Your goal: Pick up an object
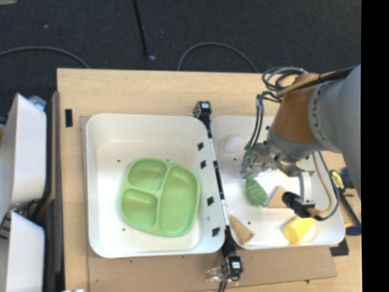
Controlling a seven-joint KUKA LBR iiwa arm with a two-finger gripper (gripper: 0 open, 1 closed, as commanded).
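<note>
Camera view shows the gripper [252,166] low in the right bin [234,126], just above a green lump [256,191]; I cannot tell how it stands on the lump. This lump lies near the bin's middle. It looks light, bumpy and maybe soft, so I would grasp it across the narrow middle. Near it lie a yellow piece [300,230] and a brown wedge [241,230]. The left bin [97,132] holds a green tray [160,196].

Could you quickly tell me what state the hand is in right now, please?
Hand: cannot be told; it sits low in the right bin, just above the green object.
</note>
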